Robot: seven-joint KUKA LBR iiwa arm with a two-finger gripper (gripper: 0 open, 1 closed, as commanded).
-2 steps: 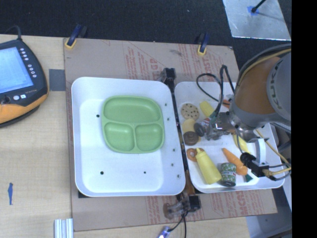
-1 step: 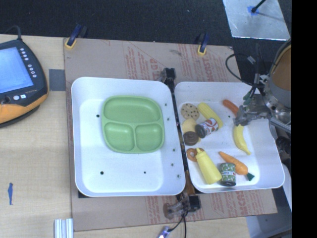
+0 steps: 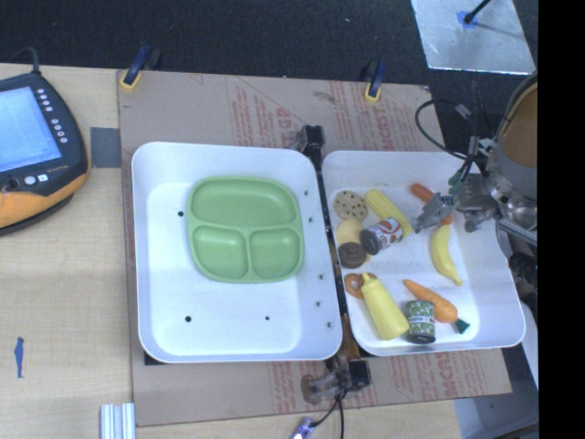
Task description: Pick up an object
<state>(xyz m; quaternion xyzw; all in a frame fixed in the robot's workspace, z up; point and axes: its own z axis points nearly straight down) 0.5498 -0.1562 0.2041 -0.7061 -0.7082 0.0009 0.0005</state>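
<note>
The right bin (image 3: 494,323) holds several toy foods. Among them are a banana (image 3: 445,252), a carrot (image 3: 431,300), a green can (image 3: 420,322), a yellow bottle (image 3: 384,306), a corn cob (image 3: 387,208), a small can (image 3: 382,234), a cookie (image 3: 348,205) and a dark donut (image 3: 352,254). My gripper (image 3: 452,218) hangs over the bin's upper right part, just above the banana's top end. Its fingers are spread open and nothing sits between them. A small orange piece (image 3: 421,192) lies just left of the gripper.
The left bin (image 3: 164,318) holds a green divided plate (image 3: 247,228). An orange-edged tablet pendant (image 3: 32,149) rests on the bench at far left. Clamps (image 3: 313,140) join the bins at the top and bottom of the seam. Cables (image 3: 439,122) loop behind the arm.
</note>
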